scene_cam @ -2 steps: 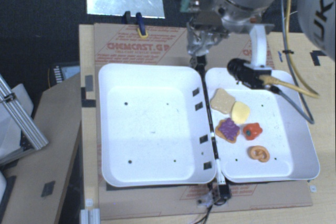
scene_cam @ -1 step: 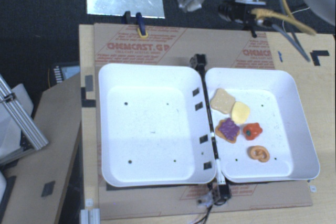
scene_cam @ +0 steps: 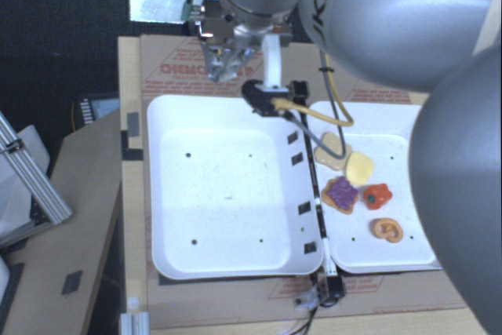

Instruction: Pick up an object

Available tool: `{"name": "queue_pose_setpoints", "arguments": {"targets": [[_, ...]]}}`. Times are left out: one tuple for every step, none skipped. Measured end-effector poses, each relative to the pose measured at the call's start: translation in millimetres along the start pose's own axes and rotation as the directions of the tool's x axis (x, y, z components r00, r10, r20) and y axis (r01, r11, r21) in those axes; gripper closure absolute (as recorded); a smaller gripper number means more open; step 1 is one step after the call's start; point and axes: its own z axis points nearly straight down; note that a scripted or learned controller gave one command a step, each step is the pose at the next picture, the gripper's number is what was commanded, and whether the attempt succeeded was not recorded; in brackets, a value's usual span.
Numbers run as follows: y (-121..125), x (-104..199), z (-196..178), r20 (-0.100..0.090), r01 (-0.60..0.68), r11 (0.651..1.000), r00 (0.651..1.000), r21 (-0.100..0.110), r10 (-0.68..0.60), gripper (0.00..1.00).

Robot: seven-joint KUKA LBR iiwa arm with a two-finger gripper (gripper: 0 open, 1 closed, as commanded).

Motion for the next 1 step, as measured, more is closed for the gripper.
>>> {"name": "queue_pose_setpoints", "arguments": {"targets": [[-39.1,-2.1,-141.3,-0.011,0.0,0.999,1.0,-0.032,0.0,1.0]]}}
